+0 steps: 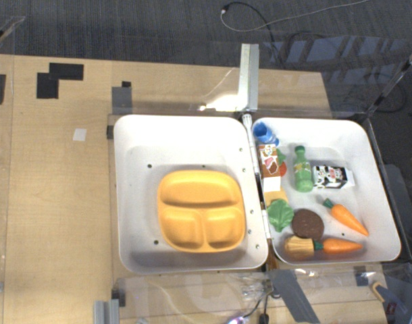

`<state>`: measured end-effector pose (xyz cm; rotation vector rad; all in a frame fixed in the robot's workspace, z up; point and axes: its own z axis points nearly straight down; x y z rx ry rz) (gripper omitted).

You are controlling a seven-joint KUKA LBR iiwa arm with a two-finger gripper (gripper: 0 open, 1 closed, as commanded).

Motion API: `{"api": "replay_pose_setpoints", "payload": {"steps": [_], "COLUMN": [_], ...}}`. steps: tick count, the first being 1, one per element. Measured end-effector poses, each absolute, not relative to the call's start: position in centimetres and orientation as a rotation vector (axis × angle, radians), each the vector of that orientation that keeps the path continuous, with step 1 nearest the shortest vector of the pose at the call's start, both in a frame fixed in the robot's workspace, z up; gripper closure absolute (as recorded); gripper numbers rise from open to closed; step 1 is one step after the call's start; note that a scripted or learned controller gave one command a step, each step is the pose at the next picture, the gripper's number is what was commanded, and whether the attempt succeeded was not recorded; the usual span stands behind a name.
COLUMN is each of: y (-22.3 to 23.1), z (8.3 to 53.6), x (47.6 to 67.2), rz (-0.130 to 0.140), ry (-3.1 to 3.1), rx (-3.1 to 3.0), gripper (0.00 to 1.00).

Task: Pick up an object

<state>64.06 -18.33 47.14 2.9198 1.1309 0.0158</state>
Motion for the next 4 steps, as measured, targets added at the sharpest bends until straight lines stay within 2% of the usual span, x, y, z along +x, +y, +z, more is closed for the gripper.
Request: {"api": "replay_pose_setpoints", "payload": {"steps": [1, 2, 3, 4], "y": [-18.3, -18.1, -19.0, -17.5], "z": [47.1, 48.3, 40.2, 17.5], "x": [64.1, 64.2, 59.0, 62.3], "rz": [0.016, 0.019, 0.003, 0.003], "ry": [1.132, 1.145, 1.000, 1.515], "rx": [2.920, 2.911, 2.978, 2.752], "gripper": [0.00, 1.00, 1.00, 1.00]}}
